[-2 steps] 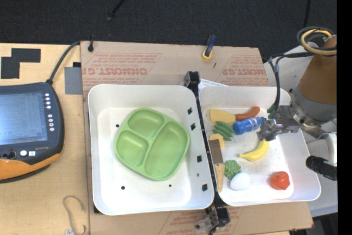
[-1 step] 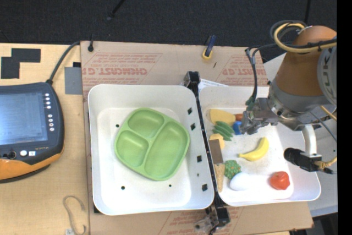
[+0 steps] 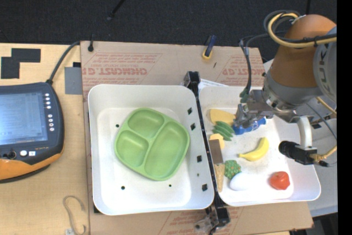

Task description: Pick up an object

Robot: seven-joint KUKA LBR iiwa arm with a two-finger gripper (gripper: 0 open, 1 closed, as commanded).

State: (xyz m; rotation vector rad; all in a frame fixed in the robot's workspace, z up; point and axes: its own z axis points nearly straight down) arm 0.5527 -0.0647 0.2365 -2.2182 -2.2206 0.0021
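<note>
The gripper [image 3: 246, 116] is low in the right bin [image 3: 308, 187], and its fingers seem closed around a blue object [image 3: 250, 124], although the grip itself is partly hidden, so I cannot be fully sure how far they stand apart. Just left of it lie a yellow piece [image 3: 221, 115] and a green pod [image 3: 224, 130]; below are a banana [image 3: 256, 150], a wooden block [image 3: 216, 151], a broccoli [image 3: 232, 168], a white egg [image 3: 239, 181] and a red tomato [image 3: 280, 180]. The left bin [image 3: 104, 184] holds a green divided plate [image 3: 152, 143], and a tablet [image 3: 27, 124] lies on the bench [image 3: 33, 195] far left.
</note>
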